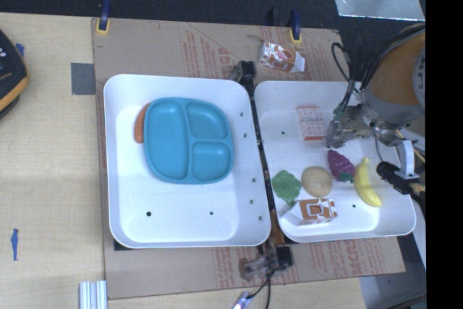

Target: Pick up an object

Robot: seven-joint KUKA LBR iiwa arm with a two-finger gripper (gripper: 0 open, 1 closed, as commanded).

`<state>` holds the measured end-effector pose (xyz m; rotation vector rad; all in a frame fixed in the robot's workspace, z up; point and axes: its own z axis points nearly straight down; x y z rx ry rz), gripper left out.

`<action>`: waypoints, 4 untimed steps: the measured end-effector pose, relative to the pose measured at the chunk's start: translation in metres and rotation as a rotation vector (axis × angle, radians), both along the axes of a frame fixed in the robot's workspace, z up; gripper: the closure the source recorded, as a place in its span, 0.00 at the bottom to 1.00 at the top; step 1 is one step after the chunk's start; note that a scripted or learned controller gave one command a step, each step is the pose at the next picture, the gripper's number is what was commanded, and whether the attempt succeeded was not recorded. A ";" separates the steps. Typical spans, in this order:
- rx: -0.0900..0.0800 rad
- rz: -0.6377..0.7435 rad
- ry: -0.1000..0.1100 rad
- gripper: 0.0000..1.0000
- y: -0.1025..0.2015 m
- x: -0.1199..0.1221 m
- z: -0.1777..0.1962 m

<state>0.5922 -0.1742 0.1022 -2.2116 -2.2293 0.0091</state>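
My gripper [338,134] hangs over the upper right part of the right bin [405,224], just above a purple toy fruit [340,164] and beside a pale pink packet [312,121]. Below it lie a yellow banana [366,184], a tan round item [316,180], a green leafy toy [286,185] and an orange-and-white packet [317,210]. Nothing can be seen held in the gripper.
The left bin [181,231] holds a blue divided plate [189,140] with an orange item [138,125] poking out at its left edge. A red-and-white wrapper [281,57] lies on the cardboard behind the bins. A black-and-yellow device [9,76] sits at far left.
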 end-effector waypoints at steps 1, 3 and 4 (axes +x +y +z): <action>0.000 0.000 0.000 0.00 0.000 0.000 0.000; 0.000 0.001 0.000 1.00 -0.022 -0.045 0.000; 0.003 -0.001 -0.003 1.00 0.052 0.023 -0.010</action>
